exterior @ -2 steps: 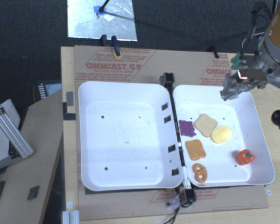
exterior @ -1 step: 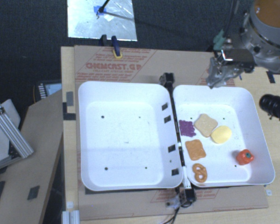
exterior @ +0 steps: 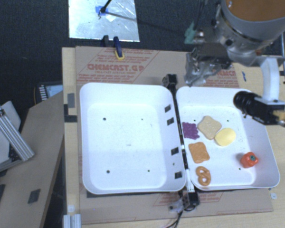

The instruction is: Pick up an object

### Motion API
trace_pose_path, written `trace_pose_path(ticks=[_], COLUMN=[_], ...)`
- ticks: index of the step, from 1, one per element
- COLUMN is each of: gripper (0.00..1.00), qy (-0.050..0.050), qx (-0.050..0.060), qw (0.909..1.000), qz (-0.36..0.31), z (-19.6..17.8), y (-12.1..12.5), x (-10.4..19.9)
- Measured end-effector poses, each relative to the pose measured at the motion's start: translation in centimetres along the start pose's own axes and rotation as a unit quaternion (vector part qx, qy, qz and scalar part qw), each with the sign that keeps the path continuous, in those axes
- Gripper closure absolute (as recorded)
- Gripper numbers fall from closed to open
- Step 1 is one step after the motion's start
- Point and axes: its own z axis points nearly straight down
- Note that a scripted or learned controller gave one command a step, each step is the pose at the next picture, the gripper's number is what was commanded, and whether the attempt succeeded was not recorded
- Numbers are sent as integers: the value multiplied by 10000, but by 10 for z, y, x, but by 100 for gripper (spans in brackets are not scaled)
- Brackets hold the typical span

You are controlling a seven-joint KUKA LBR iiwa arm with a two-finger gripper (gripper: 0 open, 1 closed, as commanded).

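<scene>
white right bin holds 6 toys; the pretzel lies long axis near-to-far. my gripper hangs above the far rim, i can't tell its state.

Dark floor, cardboard-topped bench, maybe foil sheet.

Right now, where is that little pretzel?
The pretzel lies in the right bin, near its front-left corner, just in front of the orange cracker and beside the divider between the bins.
</scene>
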Motion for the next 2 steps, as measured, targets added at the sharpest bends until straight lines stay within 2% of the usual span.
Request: trace_pose_path(ticks=[2], gripper=[100], qy=[-4], qx=[13], qw=[10000], qz=[13], z=[2], y=[1], x=[86])
